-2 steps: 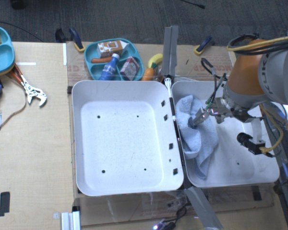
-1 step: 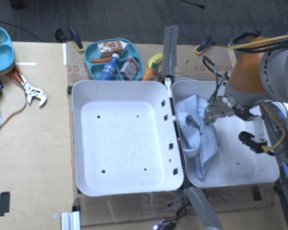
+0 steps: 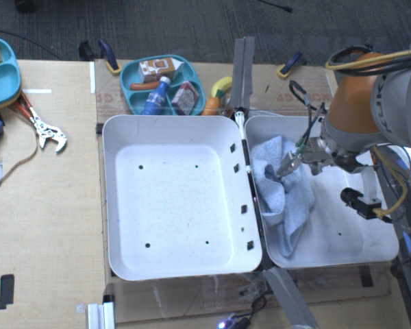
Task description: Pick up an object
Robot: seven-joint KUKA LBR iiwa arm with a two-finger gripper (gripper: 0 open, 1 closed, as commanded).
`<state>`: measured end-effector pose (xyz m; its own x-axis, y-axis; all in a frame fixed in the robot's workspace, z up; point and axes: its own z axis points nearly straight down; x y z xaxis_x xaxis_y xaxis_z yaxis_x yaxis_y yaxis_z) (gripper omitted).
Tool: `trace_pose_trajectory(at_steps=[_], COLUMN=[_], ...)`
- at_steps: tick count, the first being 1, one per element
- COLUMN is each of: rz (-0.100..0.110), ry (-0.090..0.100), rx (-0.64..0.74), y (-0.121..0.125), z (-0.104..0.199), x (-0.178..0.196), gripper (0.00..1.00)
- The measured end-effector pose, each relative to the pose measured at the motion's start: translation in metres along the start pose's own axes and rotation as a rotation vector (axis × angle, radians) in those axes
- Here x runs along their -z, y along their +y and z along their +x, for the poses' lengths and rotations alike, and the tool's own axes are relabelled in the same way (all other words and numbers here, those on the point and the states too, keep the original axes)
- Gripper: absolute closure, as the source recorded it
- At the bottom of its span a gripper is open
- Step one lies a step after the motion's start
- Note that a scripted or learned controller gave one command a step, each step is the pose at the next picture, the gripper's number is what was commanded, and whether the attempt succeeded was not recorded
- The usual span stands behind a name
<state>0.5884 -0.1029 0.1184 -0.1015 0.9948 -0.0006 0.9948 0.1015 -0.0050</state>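
Pale blue cloth [image 3: 286, 196] lies crumpled along the left side of the right bin [image 3: 356, 249], and we see the claw [image 3: 285, 171] down on its upper folds, close to the bin's left wall. We cannot tell whether the claw is released or clenched, since the tips are too small and dark against the fabric to read. The arm [image 3: 359, 108] reaches in from the right, its orange band above the grey wrist, with cables looping around it.

Beside it, touching along the middle divide, we see the left bin [image 3: 123, 204], a shallow white tray with a few small dark dots on its floor.

Behind the bins we find a teal divided tray [image 3: 130, 81] holding a small blue bottle [image 3: 155, 96], a little brown box [image 3: 157, 67] and some other small items we cannot identify. Just right of it sit a yellow piece [image 3: 221, 86] and an orange piece [image 3: 212, 106].

Further left on the light wooden bench [image 3: 41, 211] lies a silver wrench [image 3: 49, 134] with an orange handle, and a second teal tray [image 3: 1, 74] sits at the far left edge. Blue-handled clamps [image 3: 108, 56] grip the bench's back edge. Beyond it the floor is dark grey carpet [image 3: 192, 12] with black cables running across.
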Motion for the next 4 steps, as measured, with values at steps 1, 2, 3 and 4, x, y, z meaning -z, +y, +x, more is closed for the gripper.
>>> trace_pose_trajectory(at_steps=[1, 2, 3, 4], rz=[-0.004, -0.005, -0.004, 0.002], ry=[-0.001, 0.005, 0.000, 0.014], rx=[-0.068, -0.079, 0.104, 0.030], y=[0.065, 0.038, -0.013, 0.057], z=[-0.042, -0.120, -0.105, -0.116], x=[-0.027, -0.003, -0.028, -0.028], gripper=[0.00, 0.00, 0.00, 0.00])
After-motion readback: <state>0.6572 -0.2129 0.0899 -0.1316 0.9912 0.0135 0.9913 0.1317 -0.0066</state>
